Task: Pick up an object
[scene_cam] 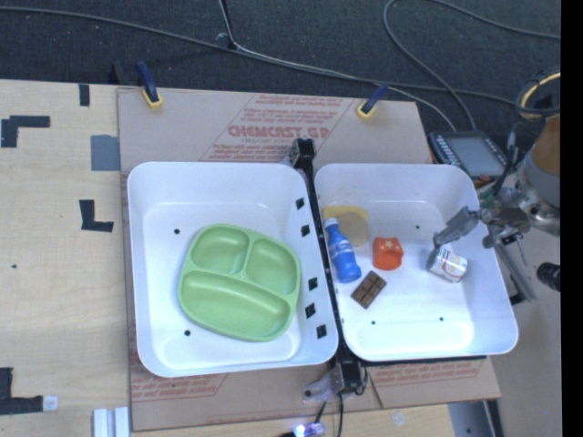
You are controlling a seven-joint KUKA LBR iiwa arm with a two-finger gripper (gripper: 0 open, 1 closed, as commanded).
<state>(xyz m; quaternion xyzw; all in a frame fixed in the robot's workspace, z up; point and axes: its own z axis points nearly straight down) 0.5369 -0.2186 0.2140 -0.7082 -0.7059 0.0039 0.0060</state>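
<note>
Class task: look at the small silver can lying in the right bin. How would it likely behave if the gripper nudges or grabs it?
The silver can lies on its side, so a nudge would probably roll it. Its shiny metal may slip between fingers. It looks small, so likely light.

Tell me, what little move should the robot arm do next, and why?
Probably lower the end effector a little onto the small silver can. It hovers at the right bin's right side, just above that can, with nothing between its fingers, and the can lies apart from the orange block.
</note>
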